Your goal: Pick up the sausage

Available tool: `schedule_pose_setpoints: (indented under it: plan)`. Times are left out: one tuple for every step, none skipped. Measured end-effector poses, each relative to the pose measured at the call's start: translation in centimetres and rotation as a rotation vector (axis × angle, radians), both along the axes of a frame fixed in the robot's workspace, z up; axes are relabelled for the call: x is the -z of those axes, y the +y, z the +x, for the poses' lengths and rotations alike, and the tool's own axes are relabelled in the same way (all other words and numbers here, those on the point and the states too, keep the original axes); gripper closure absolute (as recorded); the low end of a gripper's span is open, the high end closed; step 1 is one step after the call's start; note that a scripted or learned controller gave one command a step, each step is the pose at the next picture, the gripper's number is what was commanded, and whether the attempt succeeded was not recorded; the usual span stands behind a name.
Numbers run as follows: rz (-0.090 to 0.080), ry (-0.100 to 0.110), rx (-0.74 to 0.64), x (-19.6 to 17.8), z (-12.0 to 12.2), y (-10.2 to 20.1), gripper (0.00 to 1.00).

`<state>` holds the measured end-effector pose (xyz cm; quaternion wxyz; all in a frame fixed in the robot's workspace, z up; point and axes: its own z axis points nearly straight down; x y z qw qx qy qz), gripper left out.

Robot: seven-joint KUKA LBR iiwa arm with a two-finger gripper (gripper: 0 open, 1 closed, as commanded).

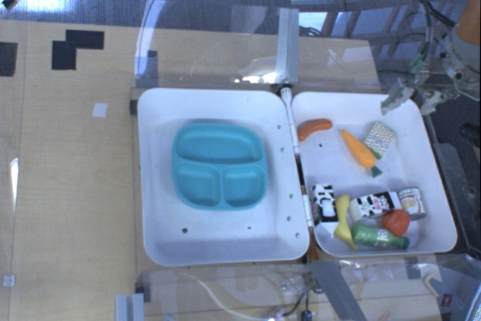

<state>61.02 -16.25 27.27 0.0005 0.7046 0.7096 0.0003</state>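
Note:
The sausage (pixel 314 128) is a short orange-red link lying in the right bin (pixel 436 162), at its far left next to the divider. My gripper (pixel 412 100) hangs over the far right corner of that bin, well to the right of the sausage and apart from it. Its fingers (pixel 394 98) are open, with nothing between them.
In the right bin also lie a carrot (pixel 359 149), a patterned packet (pixel 379 137), a small can (pixel 411 202), a tomato (pixel 396 222), a green bottle (pixel 379 237), a banana (pixel 343 218) and a cow-print carton (pixel 324 204). The left bin (pixel 158 237) holds a blue divided plate (pixel 219 165).

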Motion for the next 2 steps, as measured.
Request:
schedule_pose_setpoints:
  plan:
    - [-0.002,-0.005,0.041,-9.0,-3.1,-0.9,0.00]
    - [-0.004,-0.006,-0.263,-16.3,-6.1,-3.2,0.00]
